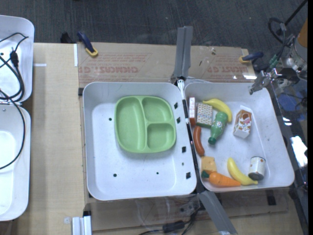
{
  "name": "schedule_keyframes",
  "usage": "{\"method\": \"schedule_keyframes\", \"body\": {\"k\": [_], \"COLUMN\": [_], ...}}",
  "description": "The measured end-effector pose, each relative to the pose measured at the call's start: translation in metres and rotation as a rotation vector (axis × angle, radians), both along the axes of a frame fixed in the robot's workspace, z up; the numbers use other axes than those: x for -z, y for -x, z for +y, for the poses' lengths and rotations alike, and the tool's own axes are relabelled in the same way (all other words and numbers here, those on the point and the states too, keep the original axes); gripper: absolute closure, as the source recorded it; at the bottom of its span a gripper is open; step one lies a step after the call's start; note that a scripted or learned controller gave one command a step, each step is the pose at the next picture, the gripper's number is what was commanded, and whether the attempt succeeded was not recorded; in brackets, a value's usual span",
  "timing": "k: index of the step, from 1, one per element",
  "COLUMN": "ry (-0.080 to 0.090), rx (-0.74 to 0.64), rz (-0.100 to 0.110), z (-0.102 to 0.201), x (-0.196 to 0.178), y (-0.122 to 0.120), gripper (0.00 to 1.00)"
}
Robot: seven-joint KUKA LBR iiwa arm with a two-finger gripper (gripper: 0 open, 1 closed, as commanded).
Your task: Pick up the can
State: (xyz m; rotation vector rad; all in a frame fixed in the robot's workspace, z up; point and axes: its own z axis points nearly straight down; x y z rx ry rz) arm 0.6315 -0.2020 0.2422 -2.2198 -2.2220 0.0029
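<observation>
Camera view, single fixed cam above bench. Can (257,168): small, lying on its side, whitish/silver body w/ a dark band, end face turned toward near side. Sits in right bin (279,126), near-right corner, touching the tip of a yellow banana (238,172). Orange carrot (222,179) just left of that banana, at near wall.

My gripper (260,82) is at far-right edge of right bin, over/just beyond the far rim, w/ arm coming in from right. Can is well apart from it, toward the near side and almost straight below it in frame. Milk carton (243,123) lies between gripper and can. Finger state: cannot tell, too small and cluttered w/ cables.

Other items in right bin: second banana (218,105), green bottle (218,126), red sausage (197,140), all left of can. Left bin (98,146) holds green divided plate (145,124).
</observation>
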Motion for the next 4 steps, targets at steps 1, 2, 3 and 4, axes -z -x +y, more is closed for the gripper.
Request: {"method": "schedule_keyframes", "body": {"k": [1,2,3,4], "ry": [0.0,0.001,0.0,-0.001], "rx": [0.0,0.122,0.128,0.053], "rz": [0.0,-0.002,0.0,-0.001], "z": [0.0,0.046,0.047,0.004], "x": [0.0,0.13,0.151,0.15], "y": [0.0,-0.028,0.029,0.065], "gripper": [0.0,0.0,0.0,0.0]}}
